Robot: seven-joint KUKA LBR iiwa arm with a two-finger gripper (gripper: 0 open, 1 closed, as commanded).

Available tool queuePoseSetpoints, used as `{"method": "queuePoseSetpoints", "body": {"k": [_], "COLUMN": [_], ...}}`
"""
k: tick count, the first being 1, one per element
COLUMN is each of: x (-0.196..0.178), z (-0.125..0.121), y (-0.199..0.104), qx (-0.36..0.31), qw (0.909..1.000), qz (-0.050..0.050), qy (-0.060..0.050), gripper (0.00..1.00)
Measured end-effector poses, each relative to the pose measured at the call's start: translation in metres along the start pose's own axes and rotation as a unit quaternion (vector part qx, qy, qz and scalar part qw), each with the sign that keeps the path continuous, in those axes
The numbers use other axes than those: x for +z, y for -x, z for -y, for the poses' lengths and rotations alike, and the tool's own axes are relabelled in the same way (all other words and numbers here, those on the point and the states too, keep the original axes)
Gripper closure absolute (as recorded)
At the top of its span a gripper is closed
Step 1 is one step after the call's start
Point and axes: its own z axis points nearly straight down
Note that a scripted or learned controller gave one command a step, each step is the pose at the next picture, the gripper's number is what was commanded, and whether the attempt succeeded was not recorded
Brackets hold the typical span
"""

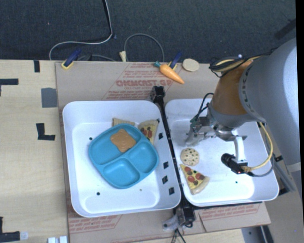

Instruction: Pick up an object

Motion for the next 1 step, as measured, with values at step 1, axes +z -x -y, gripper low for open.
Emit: {"method": "queuePoseSetpoints", "body": {"k": [1], "x": [-0.0931], "z": [0.0452], "y": [-0.0457], "qx": [-0.002], "qw": [1.0000], "qz": [-0.003], "qy": [-0.001], "gripper": [1.00]}}
